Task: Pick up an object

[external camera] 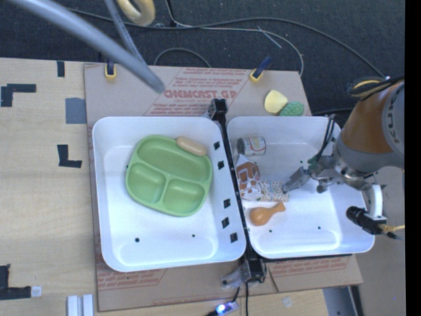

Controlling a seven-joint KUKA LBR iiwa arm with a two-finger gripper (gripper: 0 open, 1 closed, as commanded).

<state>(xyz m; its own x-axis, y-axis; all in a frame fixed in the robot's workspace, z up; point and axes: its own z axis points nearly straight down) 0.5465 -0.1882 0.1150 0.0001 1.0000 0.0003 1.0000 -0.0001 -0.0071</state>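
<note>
The right bin (329,239) holds a small silver can (252,145), a brown-and-white patterned object (247,175), a speckled pale piece (270,191) and an orange drumstick-shaped toy (266,212), all near its left wall. My gripper (294,179) reaches in from the right, low over the bin's middle. Its tip lies just right of the speckled piece, and I see nothing held in it. The left bin (112,242) holds a green divided plate (170,175) with a tan oblong item (191,145) on its upper right rim.
A black divider with clips (227,189) runs between the bins. Behind the right bin, on the cardboard, lie a yellow sponge (275,101) and a green scrubber (293,108). A grey pole (85,28) crosses the upper left. Cables trail across the dark floor behind.
</note>
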